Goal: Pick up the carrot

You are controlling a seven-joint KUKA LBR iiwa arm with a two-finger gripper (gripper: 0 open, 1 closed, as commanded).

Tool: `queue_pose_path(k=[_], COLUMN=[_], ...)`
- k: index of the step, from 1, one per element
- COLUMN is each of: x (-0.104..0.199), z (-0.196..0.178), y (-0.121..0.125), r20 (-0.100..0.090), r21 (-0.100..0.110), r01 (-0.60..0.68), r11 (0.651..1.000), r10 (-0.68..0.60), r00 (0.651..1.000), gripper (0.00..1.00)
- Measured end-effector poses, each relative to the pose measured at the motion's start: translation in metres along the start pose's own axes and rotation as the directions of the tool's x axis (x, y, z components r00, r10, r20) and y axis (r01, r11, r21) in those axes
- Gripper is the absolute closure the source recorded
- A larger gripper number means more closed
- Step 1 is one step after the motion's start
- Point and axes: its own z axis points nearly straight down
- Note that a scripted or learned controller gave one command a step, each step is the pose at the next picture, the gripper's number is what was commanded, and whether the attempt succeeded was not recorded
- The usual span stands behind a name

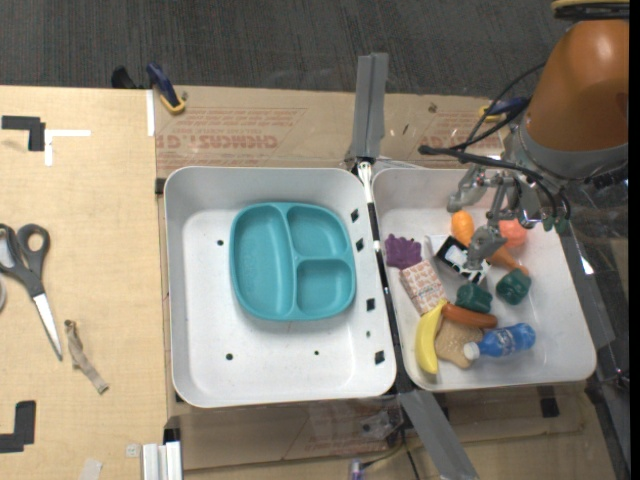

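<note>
The carrot point(504, 259) looks like a short orange stick lying in the right bin point(570, 363), partly hidden under the gripper, with a dark green piece point(514, 286) at its lower end. My gripper point(487, 238) hangs over the upper middle of that bin, just left of the carrot and above a black-and-white toy point(458, 258). A round orange toy point(461, 226) sits to its left and a salmon-coloured one point(514, 233) to its right. Nothing shows as held.
The right bin also holds a purple toy point(403, 251), a patterned packet point(423, 286), a banana point(430, 340), a hot dog point(470, 316), a blue bottle point(507, 341) and a green block point(474, 296). A teal divided plate point(293, 260) lies in the left bin point(200, 358). Scissors point(35, 278) lie on the bench.
</note>
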Motion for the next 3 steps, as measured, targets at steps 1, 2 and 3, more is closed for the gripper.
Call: queue_pose_path(k=[1, 2, 3], x=[-0.047, -0.048, -0.039], z=[0.119, 0.109, -0.023], y=[-0.036, -0.036, -0.014], r20=[0.003, 0.007, 0.003], r21=[0.000, 0.001, 0.000], r01=[0.065, 0.067, 0.213], r11=[0.998, 0.998, 0.977], r10=[-0.065, -0.067, -0.213], r00=[0.998, 0.998, 0.977], gripper=[0.00, 1.00, 1.00])
